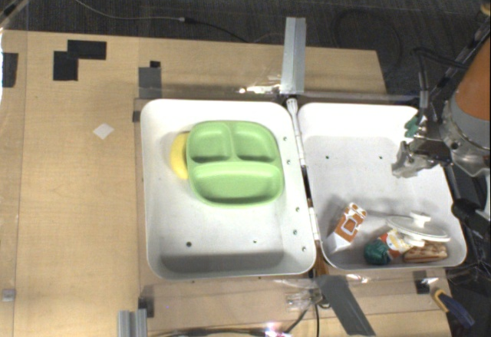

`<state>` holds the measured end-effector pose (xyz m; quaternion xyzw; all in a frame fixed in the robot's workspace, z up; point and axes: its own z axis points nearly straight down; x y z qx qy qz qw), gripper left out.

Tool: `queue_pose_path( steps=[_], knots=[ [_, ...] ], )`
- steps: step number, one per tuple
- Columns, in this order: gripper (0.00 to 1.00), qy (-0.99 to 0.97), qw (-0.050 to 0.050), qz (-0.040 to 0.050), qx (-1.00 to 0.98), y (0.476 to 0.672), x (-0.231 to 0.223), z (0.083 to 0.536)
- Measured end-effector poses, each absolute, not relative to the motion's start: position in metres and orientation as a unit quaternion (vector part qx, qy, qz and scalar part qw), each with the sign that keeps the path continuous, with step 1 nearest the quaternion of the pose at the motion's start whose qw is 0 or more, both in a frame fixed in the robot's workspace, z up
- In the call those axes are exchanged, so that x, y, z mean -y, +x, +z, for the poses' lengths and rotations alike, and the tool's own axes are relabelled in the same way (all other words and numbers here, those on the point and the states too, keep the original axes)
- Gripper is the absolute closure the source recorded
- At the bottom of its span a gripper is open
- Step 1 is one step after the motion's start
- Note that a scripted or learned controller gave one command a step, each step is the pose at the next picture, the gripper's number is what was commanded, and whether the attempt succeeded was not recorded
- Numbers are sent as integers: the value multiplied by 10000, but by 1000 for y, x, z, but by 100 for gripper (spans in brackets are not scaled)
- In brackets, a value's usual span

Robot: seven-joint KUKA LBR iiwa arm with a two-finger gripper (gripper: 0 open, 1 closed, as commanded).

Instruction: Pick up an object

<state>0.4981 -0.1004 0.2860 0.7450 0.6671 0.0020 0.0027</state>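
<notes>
Toy pile (pixel 399 239) near edge, well below tool (pixel 405 163).

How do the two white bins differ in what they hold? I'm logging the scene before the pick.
The left bin holds one large item, a green divided plate with a yellow thing tucked under its left edge; the right bin holds several small items. The left bin's load sits near its middle; the right bin's items cluster at its near edge. The end effector hangs over the right bin. Both bins are shallow and white.
</notes>
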Motion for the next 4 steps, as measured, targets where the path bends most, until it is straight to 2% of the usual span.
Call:
queue_pose_path(
  steps=[1, 2, 3, 4],
  knots=[
    [0, 7450, 25, 19, -6670, 498, 100, 286],
    [0, 7374, 4, 4, -6754, 487, 70, 184],
    [0, 6892, 3, 6, -7246, 487, 84, 107],
    [100, 6887, 15, 21, -7250, 489, 83, 117]
  ],
)
